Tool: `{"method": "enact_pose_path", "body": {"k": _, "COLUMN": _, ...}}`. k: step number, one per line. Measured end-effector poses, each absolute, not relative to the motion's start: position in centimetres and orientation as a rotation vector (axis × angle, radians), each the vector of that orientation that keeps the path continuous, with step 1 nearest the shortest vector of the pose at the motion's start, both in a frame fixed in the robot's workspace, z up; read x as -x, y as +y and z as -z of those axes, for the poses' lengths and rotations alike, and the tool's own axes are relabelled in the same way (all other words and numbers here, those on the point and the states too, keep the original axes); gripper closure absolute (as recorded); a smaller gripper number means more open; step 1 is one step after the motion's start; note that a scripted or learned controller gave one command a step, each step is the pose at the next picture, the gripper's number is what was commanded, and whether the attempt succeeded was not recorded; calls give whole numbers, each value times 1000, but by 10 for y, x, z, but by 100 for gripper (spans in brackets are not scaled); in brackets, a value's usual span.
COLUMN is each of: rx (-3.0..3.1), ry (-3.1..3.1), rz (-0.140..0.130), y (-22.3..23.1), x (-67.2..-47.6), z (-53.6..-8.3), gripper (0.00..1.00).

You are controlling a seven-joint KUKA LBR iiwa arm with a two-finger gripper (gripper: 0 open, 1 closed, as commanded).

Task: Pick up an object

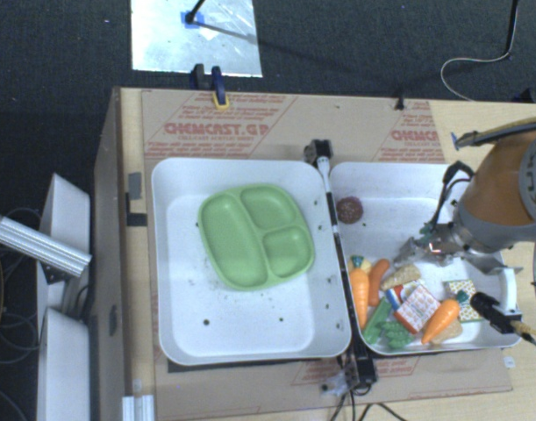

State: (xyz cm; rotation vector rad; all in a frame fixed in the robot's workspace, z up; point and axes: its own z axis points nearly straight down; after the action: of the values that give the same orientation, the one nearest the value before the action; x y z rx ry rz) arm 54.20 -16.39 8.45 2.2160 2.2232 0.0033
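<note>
In the right bin point(386, 196) on the tabletop point(250, 121), a heap of toy food lies at the near edge, one carrot point(360, 295) pointing its long axis near-to-far, another carrot point(440, 319) slanting beside a packet point(418, 306), while the jaws above them hang where I cannot tell their state, and farther left a green tray point(254, 235) fills the left bin point(175, 235).

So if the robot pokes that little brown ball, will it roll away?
Probably. The ball looks round and sits alone on the bin's flat floor, with nothing touching it, so a nudge would likely send it rolling until it meets a wall. Being small, it's probably light, and its round shape might slip from the tool.
</note>
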Motion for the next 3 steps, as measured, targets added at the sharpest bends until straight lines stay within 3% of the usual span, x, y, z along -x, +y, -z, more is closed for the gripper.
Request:
{"method": "enact_pose_path", "body": {"k": 1, "rx": -2218, "ry": 2220, "rz": -1, "y": -88, "x": -532, "z": -85, "gripper": 0}}
{"method": "enact_pose_path", "body": {"k": 2, "rx": -2217, "ry": 2220, "rz": -4, "y": -88, "x": -533, "z": -95, "gripper": 100}}
{"method": "enact_pose_path", "body": {"k": 3, "rx": -2215, "ry": 2224, "rz": -4, "y": -78, "x": -516, "z": -185, "gripper": 100}}
